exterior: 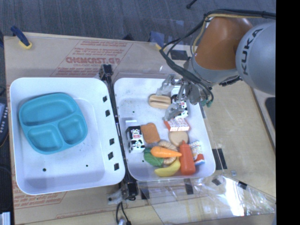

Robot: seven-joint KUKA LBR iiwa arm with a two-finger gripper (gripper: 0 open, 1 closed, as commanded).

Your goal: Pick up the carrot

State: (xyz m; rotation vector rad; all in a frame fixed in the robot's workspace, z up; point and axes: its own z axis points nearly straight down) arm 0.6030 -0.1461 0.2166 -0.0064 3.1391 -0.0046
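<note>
An orange carrot (165,152) with a green leafy end lies near the front of the right bin (125,102), among other toy foods. My gripper (176,108) hangs above the bin's back right part, over a red and white carton (178,124), roughly a hand's width behind the carrot. Nothing shows between its fingers.
Around the carrot lie a yellow banana (167,169), a red bottle (186,159), a brown bread slice (150,133), a round cookie (178,138) and a black-and-white carton (135,138). A hot dog bun (160,101) lies at the back. The left bin (93,168) holds a blue divided plate (51,122).
</note>
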